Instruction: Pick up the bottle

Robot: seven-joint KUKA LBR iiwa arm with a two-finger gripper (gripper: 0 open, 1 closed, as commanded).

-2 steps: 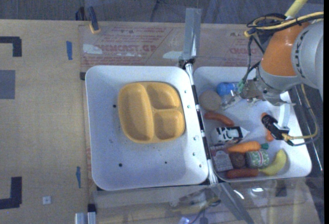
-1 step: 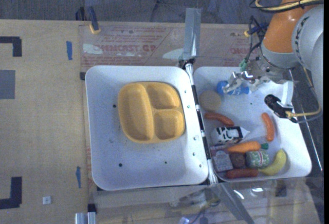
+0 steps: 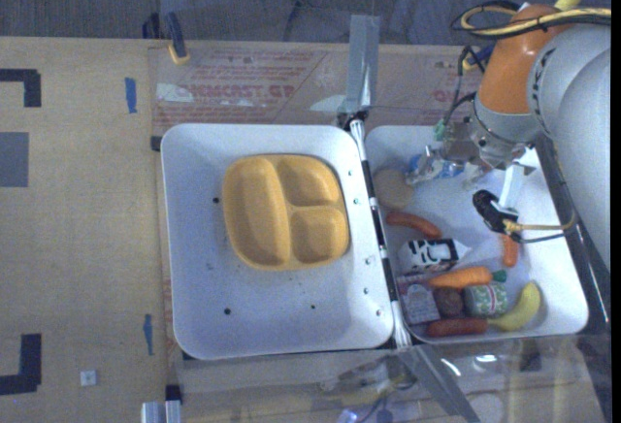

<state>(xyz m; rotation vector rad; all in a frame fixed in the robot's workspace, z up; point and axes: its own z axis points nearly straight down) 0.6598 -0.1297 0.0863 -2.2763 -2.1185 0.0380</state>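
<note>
Gripper [image 3: 441, 162] far in right bin [image 3: 568, 309], jaw state unclear; bottle [image 3: 485, 299] lies well nearer, long axis left-right.

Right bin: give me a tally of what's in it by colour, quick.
Orange or red: 4, carrot, sausage, sausage, small carrot piece
Yellow: 1, banana
Black and white: 1, carton
Tan: 1, round piece
Green: 1, can
Total: 8 that I can tell apart
</note>
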